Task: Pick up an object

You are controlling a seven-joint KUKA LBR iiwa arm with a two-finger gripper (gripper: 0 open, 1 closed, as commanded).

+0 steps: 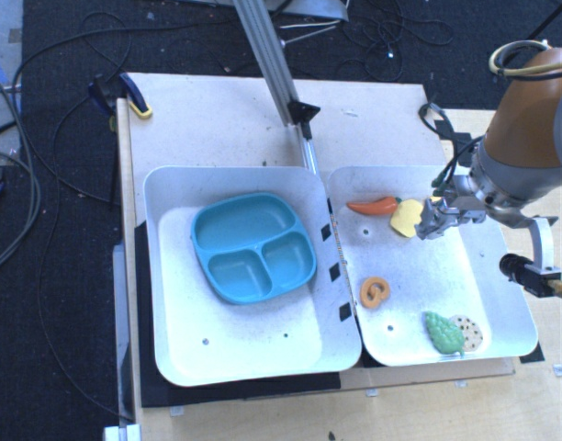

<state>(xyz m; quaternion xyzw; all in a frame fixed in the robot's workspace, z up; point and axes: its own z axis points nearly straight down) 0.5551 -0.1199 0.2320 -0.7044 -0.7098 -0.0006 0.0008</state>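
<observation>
Your gripper point(430, 224) sits low in the right bin point(501, 333), touching the yellow fruit point(406, 217) near the bin's far edge; you cannot tell its grip. Carrot point(373, 206) lies just beside the fruit. Pretzel point(375, 291) mid-bin, green toy point(443, 332) and cookie point(466, 332) near edge. Blue tray point(252, 246) fills the left bin point(185, 338).

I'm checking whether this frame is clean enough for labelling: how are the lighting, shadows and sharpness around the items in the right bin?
Camera view: lighting is even and soft, without harsh glare on the right bin; the gripper and yellow item look slightly soft, small details hard to read; the pretzel and carrot cast faint shadows.
</observation>
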